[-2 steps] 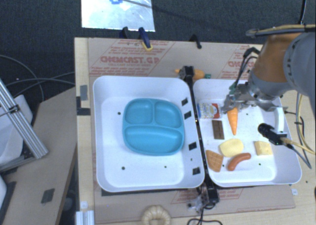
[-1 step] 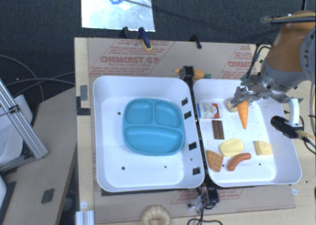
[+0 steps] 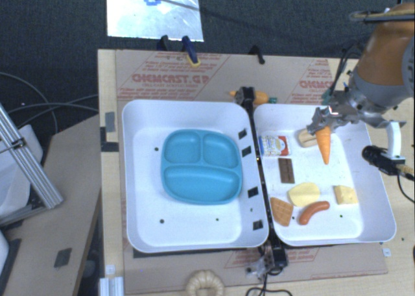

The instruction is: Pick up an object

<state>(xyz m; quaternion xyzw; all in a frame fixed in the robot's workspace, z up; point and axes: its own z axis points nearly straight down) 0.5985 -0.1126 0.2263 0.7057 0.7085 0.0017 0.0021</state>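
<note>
- Sausage [image 3: 314, 211] lies at the right bin's [image 3: 376, 223] near edge, beside a cracker [image 3: 281, 211].
- Gripper [image 3: 324, 126] sits at the orange carrot's [image 3: 323, 145] wide end; whether it grips it, I cannot tell.
- Blue divided plate [image 3: 200, 165] fills the left bin [image 3: 146, 223].

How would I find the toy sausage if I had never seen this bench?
Look at the right bin of the two white ones. Near its front edge lies the sausage, just below a yellow chunk and right of a cracker. It is the only reddish, curved, glossy piece there.
</note>
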